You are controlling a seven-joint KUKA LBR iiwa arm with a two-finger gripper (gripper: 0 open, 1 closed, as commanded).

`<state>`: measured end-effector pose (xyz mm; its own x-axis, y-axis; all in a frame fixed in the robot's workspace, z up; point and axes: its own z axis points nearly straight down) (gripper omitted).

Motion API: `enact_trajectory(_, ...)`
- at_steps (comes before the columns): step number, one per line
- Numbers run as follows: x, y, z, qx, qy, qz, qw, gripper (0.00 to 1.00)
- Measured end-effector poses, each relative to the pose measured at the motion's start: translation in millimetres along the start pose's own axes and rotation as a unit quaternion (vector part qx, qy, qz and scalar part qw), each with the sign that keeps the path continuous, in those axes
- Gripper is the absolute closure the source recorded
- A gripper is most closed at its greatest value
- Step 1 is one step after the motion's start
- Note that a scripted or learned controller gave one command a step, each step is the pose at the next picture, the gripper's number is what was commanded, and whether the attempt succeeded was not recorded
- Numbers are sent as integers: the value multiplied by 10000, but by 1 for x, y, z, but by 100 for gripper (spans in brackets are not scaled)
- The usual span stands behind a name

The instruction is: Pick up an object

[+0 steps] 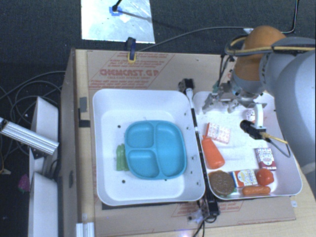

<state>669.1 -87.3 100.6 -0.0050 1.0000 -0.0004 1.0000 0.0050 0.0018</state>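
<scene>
On the desk [129,72], the left bin [100,132] is holding a blue divided plate [155,149] with a green piece [121,158] lying against its left edge. Both are sitting well apart from the arm's reach at this moment, so they are not looking like the target.

The right bin [237,146] is carrying the crowd. A checked packet [218,133] is lying near the bin's far end, with an orange carrot [213,153] just beside it and close to the bin's left wall. Nearer the camera, a brown patty [222,182], a small carton [245,177], a red tomato [265,176] and a sausage [256,190] are sitting packed together, and a red box [265,157] is lying by the right side.

The tool [224,101] is hanging over the far end of the right bin, near the checked packet, which is probably the likeliest pick. I cannot tell how wide it is standing, nor whether it is holding anything.

The risks are looking plain. The packet is lying flat, so the tool may be closing over it and sliding off. Coming down slightly left, it may be striking the carrot or the bin wall. The far corner is leaving little room, so the arm [291,83] may be nudging the rim.
</scene>
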Motion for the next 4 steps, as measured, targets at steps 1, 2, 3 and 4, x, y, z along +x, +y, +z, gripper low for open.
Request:
enact_trajectory(1,3,-11,10,2,-2,16,10000,0)
enact_trajectory(2,3,-10,-1,-13,-2,9,10000,100)
enact_trajectory(3,3,-75,-51,-3,-1,20,10000,100)
enact_trajectory(4,3,-76,-51,1,1,18,10000,0)
